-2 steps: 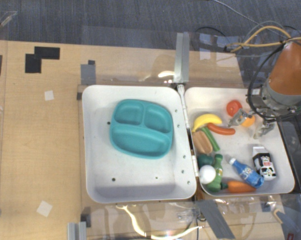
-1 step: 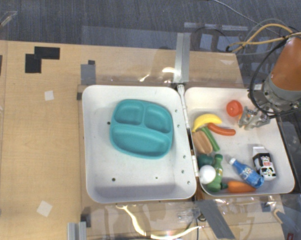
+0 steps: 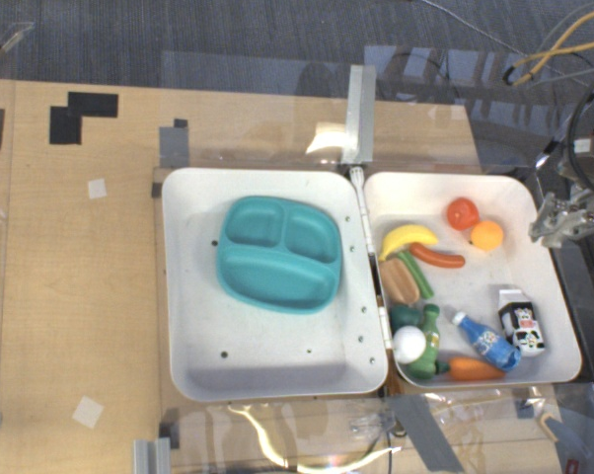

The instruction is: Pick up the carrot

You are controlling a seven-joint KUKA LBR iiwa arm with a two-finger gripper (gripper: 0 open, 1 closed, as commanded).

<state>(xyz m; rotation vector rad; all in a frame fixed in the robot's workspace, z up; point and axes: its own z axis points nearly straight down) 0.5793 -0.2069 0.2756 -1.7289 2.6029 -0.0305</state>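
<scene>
The carrot [image 3: 474, 369] is a small orange piece lying along the front wall of the right bin [image 3: 534, 200], just below a blue bottle [image 3: 482, 339]. Something green [image 3: 425, 365] lies at its left end. My gripper [image 3: 564, 221] hangs at the right edge of the view, over the bin's far right rim. It is well behind and to the right of the carrot, and nothing shows in it.
The right bin also holds a red tomato [image 3: 462, 213], an orange [image 3: 486, 235], a banana [image 3: 408, 239], a sausage [image 3: 438, 257], a bun [image 3: 400, 282], a white ball [image 3: 409, 343] and a small carton [image 3: 520, 324]. A teal divided plate [image 3: 277, 253] lies in the left bin [image 3: 193, 344].
</scene>
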